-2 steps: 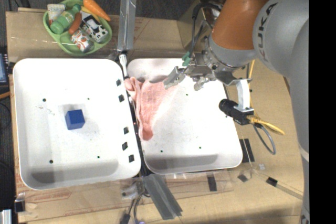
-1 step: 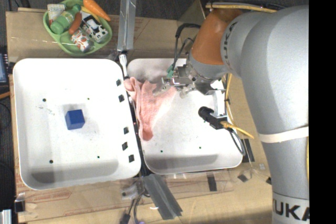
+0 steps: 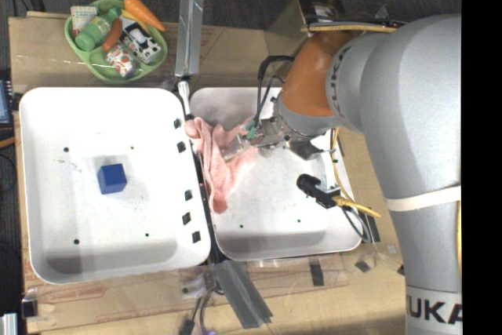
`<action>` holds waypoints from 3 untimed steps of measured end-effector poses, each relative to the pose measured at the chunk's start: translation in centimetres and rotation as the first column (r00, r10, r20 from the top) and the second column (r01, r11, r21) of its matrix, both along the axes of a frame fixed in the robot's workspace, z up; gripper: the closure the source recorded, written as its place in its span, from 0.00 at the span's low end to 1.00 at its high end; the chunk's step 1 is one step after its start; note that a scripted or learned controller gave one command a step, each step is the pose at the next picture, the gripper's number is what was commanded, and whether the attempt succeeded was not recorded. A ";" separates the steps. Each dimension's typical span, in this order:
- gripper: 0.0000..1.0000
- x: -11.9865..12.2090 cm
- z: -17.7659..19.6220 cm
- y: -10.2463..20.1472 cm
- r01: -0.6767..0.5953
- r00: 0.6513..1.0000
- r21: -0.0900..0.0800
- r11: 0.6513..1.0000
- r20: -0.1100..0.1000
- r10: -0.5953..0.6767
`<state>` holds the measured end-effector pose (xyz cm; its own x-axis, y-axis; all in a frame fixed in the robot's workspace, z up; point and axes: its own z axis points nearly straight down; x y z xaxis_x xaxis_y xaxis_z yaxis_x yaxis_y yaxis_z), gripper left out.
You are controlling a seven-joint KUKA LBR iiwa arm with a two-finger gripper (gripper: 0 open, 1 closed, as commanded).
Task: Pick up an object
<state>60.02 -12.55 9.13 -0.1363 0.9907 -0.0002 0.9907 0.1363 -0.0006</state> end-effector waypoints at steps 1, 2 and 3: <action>0.00 4.9 0.0 -0.5 0.021 1.000 0.000 1.000 0.001 -0.021; 0.00 5.8 0.2 -1.0 -0.237 0.971 -0.002 0.971 0.004 0.237; 0.00 5.8 0.1 -1.1 -0.144 0.990 -0.002 0.990 0.005 0.144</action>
